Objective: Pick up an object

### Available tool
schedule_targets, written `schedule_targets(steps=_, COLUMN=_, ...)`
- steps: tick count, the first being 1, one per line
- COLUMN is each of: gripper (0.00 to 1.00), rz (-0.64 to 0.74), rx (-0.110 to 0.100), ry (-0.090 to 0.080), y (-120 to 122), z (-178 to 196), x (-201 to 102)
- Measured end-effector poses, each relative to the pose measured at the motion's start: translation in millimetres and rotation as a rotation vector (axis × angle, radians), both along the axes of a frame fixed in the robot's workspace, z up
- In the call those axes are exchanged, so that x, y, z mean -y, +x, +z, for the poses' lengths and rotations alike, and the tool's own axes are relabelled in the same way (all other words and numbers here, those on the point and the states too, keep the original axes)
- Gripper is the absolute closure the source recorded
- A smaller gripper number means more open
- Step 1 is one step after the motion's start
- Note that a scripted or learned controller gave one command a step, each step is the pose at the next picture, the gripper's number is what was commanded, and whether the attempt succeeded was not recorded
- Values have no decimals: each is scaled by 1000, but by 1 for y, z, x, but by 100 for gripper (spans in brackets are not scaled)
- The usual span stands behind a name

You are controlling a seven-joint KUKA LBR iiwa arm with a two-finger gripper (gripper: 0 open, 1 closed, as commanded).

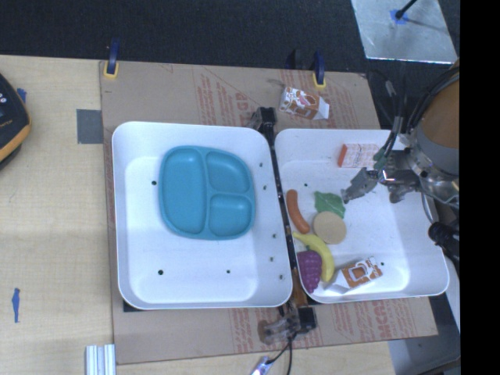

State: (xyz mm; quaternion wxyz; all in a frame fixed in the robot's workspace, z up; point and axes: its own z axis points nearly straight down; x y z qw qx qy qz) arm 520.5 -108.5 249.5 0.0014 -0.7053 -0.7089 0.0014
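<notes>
My gripper (373, 194) hovers over the right bin (414, 280), near its middle right, open, with nothing between its fingers. Just left of its left fingertip (350, 194) lie a green toy (329, 203) and a round tan piece (329, 227). A red sausage (297, 211) lies by the bin's left wall. A yellow banana (319, 254) and purple grapes (309, 269) sit at the front left. An orange-and-white packet (361, 273) lies at the front. An orange box (358, 155) rests at the back, above the gripper.
The left bin (133, 233) holds a blue divided plate (207, 191). A small packet (304, 103) lies on the cardboard behind the bins. The arm and its cables (437, 155) crowd the right bin's right edge. A yellow-black device (9, 123) sits at the far left.
</notes>
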Motion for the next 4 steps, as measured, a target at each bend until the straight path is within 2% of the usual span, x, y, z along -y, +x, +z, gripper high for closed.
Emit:
schedule_targets(steps=1, gripper=0, rz=0, rx=-1, ry=-1, y=26, z=-115, x=13)
schedule_targets(steps=2, gripper=0, rz=0, rx=1, ry=-2, y=63, z=-158, x=10)
schedule_targets(steps=3, gripper=100, rz=4, rx=0, ry=-4, y=63, z=-148, x=11)
schedule_targets(steps=4, gripper=0, rz=3, rx=0, ry=-4, y=63, z=-148, x=11)
